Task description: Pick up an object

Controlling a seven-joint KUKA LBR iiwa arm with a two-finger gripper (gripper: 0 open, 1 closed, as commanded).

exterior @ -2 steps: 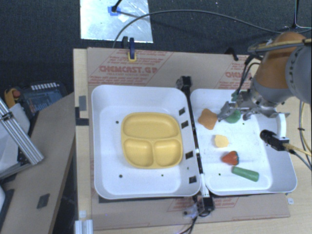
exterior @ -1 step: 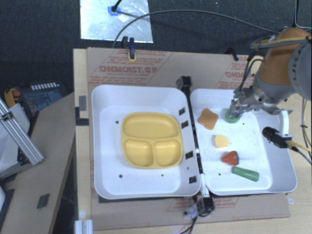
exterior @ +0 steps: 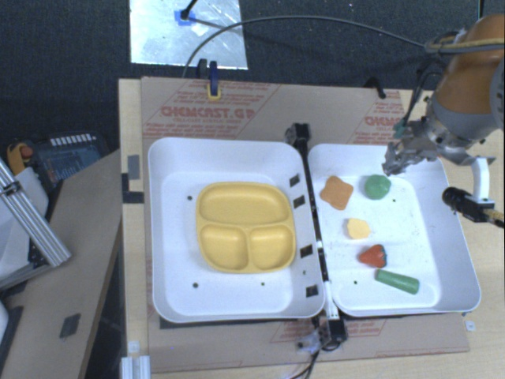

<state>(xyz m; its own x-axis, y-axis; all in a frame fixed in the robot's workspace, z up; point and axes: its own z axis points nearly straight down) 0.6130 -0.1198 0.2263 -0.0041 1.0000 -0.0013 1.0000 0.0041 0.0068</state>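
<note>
In the right bin (exterior: 450, 243) lie several food-shaped items: an orange wedge (exterior: 337, 193), a round green piece (exterior: 377, 186), a pale yellow chunk (exterior: 358, 229), a red strawberry-like piece (exterior: 373, 254) and a long green piece (exterior: 396, 281). My gripper (exterior: 394, 163) hangs at the bin's far side, just above and to the right of the round green piece. The fingers are dark and small in this view, and nothing shows between them.
The left bin (exterior: 170, 212) holds a yellow three-compartment tray (exterior: 243, 226). A black clamp bar (exterior: 304, 204) runs between the bins. A cable arcs over the back of the bench, and a foil sheet (exterior: 186, 22) lies beyond it.
</note>
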